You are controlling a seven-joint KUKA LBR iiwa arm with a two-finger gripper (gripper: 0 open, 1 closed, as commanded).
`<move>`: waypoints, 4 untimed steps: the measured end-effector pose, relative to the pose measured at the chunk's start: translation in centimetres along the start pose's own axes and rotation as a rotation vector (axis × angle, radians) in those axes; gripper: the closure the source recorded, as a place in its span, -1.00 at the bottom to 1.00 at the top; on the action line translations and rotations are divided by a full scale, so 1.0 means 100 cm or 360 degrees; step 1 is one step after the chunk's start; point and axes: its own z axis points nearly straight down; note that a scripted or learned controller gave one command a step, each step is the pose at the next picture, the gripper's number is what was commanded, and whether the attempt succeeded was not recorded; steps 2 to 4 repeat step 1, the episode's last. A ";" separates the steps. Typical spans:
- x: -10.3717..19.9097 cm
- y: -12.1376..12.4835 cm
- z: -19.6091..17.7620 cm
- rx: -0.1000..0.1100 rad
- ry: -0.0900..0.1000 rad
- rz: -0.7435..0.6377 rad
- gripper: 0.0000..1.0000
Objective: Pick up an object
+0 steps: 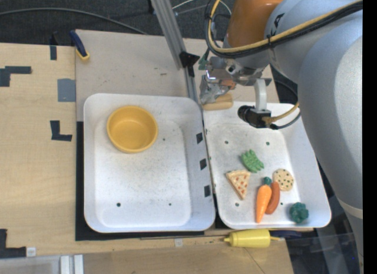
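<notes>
White bin (306,149), tool (213,93) over tan block (217,104)

The two shallow white plastic bins (177,220) look matt and speckled. The round yellow plastic bowl (132,128) is smooth with a soft sheen. The pale wooden table (35,167) is matt; the glossy orange arm band (259,7) shines.

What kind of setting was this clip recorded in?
Probably a robotics lab bench set up for pick-up trials: two shallow white bins side by side, toy food such as a carrot and pizza slice, and loose cables behind.
</notes>
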 end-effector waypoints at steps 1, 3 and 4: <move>0.046 0.006 0.007 -0.0001 -0.0001 0.0003 1.00; 0.046 0.006 0.007 -0.0001 -0.0001 0.0003 1.00; 0.046 0.006 0.007 -0.0001 -0.0001 0.0003 1.00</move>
